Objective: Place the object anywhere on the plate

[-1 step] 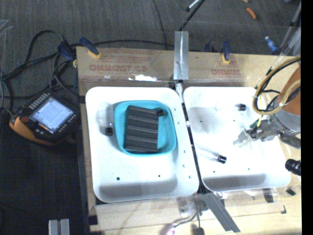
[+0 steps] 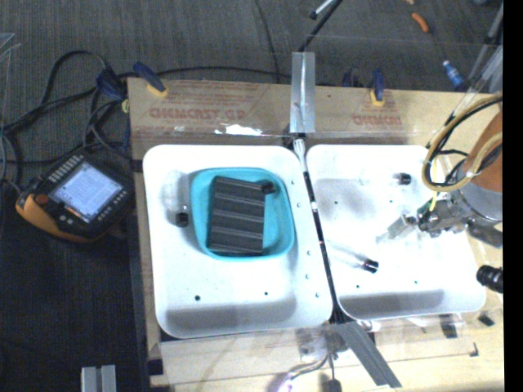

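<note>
A blue plate (image 2: 282, 219) lies in the left bin (image 2: 229, 309). On the plate rests a dark grey ridged block (image 2: 235, 215), flat and slightly turned. My gripper (image 2: 406, 225) hangs over the right bin (image 2: 409, 296), toward its right side, well away from the plate. I see nothing held in it. Just below and left of the gripper, a thin clear stick with a black tip (image 2: 359, 261) lies on the right bin's floor.
A small clear item with a black cap (image 2: 174, 201) sits against the plate's left edge. A small black piece (image 2: 403, 179) lies at the back of the right bin. Cables (image 2: 445, 149) loop off the arm at the right. A handheld pendant (image 2: 78, 196) rests on the floor at the left.
</note>
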`<action>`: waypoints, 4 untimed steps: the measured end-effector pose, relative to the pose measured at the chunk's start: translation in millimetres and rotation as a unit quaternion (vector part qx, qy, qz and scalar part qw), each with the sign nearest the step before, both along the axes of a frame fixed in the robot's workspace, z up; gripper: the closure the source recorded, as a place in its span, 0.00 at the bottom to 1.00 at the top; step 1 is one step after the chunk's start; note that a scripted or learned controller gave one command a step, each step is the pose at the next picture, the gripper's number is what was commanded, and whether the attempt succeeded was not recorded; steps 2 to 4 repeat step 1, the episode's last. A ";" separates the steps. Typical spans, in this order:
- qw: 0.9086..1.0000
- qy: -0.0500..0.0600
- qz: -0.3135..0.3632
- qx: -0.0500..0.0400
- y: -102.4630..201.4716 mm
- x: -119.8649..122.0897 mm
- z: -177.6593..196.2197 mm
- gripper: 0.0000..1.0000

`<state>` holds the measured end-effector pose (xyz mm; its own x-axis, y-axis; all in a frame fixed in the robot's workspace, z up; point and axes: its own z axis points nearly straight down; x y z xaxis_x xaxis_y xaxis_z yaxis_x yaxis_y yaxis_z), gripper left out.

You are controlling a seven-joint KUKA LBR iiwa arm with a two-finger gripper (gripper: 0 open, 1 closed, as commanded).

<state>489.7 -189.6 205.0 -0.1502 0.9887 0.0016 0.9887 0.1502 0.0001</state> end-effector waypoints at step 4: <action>0.999 0.000 -0.035 -0.003 -35.3 17.3 103.1 0.00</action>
